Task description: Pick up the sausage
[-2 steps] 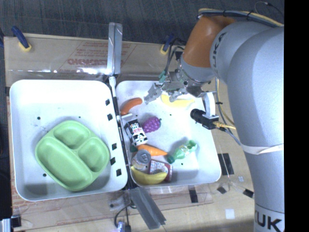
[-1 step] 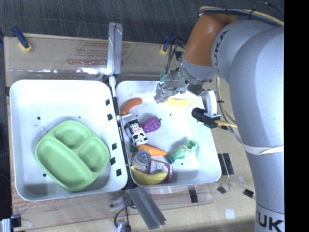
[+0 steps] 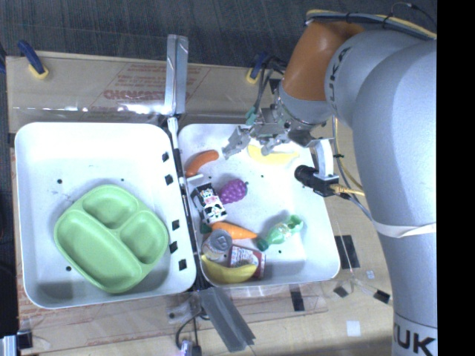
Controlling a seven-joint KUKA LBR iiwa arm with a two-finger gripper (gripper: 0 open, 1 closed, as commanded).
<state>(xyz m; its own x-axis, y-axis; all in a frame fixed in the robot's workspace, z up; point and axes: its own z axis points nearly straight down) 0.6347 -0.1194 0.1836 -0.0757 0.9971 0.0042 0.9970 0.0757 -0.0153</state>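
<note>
The sausage (image 3: 201, 161) lies at the far left of the right bin (image 3: 320, 232), beside the divider. The gripper (image 3: 239, 141) hangs just right of it, jaws apart, holding nothing. Purple grapes (image 3: 233, 191) sit nearer.

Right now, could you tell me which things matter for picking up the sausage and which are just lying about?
Job: sausage; gripper.
Lying about: grapes, carrot, banana, can, green tray.
</note>
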